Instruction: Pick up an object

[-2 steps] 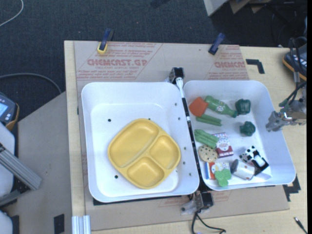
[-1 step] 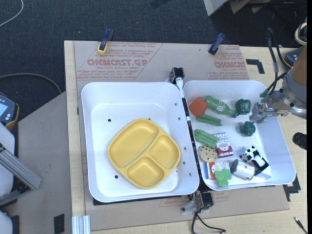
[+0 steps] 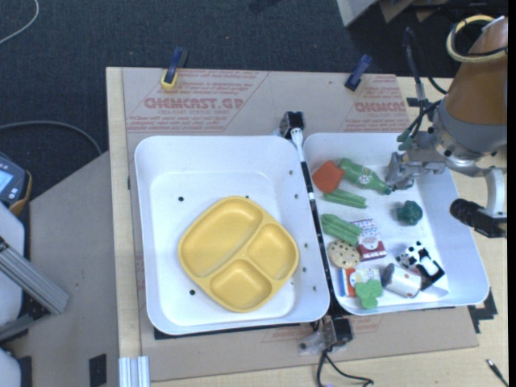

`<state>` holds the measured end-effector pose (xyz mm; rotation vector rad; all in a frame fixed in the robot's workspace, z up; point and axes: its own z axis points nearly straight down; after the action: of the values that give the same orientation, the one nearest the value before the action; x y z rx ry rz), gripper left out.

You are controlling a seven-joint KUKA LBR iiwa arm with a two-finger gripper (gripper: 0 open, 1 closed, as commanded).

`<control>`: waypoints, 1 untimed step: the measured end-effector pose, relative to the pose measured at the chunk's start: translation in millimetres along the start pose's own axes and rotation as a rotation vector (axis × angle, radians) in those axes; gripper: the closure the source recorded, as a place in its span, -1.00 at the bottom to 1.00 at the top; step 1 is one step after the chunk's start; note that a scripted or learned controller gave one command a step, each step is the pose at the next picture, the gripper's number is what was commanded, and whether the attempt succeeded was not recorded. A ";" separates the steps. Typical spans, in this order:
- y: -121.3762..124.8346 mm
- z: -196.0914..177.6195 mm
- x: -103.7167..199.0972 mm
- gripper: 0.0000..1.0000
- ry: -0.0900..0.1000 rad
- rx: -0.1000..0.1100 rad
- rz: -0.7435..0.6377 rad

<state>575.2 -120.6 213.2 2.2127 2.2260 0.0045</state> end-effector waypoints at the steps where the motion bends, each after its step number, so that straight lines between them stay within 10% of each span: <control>1: 44.8 3.4 33.7 1.00 0.000 -0.001 0.000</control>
<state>619.9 -86.6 210.0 2.2125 2.2254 0.0059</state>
